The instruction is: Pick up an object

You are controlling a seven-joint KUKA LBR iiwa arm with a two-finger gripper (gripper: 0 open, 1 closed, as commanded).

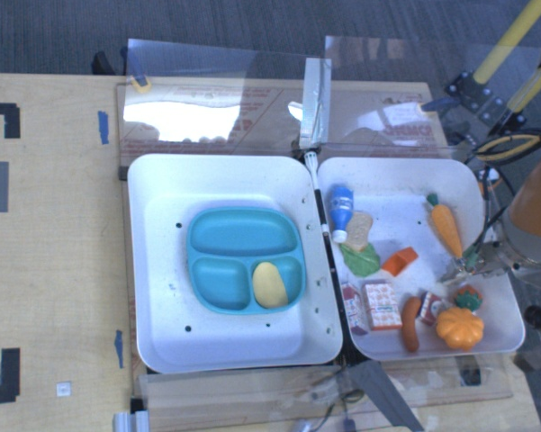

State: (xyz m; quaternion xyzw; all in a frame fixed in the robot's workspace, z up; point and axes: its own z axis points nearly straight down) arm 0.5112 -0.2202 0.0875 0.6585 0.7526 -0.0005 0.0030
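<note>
The right bin (500, 331) holds several toy foods: a blue bottle (341, 209), a tan bread slice (358, 229), a green leafy piece (362, 260), an orange wedge (400, 261), a carrot (446, 227), a red-and-white box (380, 305), a brown sausage (410, 323) and an orange pumpkin (459, 327). My gripper (468, 266) reaches in from the right edge and hangs low over the bin's right side, just below the carrot's tip and above the pumpkin. Nothing can be seen held in it.
The left bin (157, 331) carries a blue divided tray (243, 232) with a yellow oval object (269, 284) in its lower right compartment. A clear panel and metal post (316, 102) stand behind the bins. Cables and yellow bars (513, 34) crowd the far right.
</note>
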